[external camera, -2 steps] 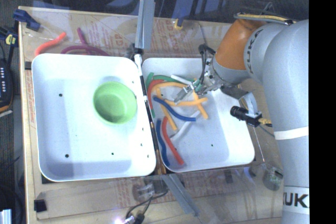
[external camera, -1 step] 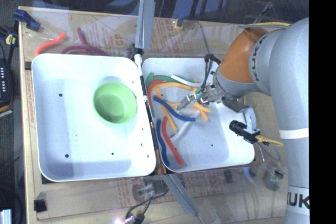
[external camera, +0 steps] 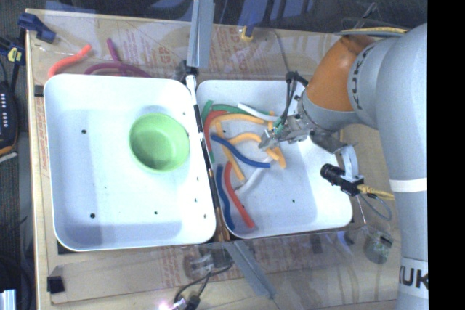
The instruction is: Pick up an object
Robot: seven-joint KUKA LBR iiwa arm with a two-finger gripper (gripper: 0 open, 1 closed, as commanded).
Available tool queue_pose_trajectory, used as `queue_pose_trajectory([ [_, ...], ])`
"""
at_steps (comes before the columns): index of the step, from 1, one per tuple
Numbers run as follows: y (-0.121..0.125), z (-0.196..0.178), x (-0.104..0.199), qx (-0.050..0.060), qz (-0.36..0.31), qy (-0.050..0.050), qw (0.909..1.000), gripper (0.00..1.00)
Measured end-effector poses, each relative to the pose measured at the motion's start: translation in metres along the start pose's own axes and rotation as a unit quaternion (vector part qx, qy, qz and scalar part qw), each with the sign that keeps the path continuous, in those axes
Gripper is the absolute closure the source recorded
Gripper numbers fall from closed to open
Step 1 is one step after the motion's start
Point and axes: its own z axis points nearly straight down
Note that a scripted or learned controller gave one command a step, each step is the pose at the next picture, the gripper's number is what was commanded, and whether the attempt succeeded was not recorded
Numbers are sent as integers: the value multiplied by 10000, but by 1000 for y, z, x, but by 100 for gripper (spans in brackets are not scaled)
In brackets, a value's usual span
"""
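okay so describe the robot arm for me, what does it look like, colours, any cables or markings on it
The arm is thick, rounded and pale grey, with an orange band above the wrist. Black letters, partly cut off, sit on the grey casing near the bottom right. The gripper is small and metallic with thin fingers. A black cylindrical part sticks out below the wrist, and thin dark cables run alongside the gripper mount.

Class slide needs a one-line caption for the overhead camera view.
Gripper lowered among coloured strips in the right bin; green bowl sits in the left bin.

arm (external camera: 396, 91): grey | orange band (external camera: 341, 76) | white stripe, dark "KU" lettering
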Motion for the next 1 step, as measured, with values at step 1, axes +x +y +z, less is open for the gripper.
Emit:
queue_pose_trajectory([
  [1, 39, -85, 39, 34, 209, 35, 9998, 100],
])
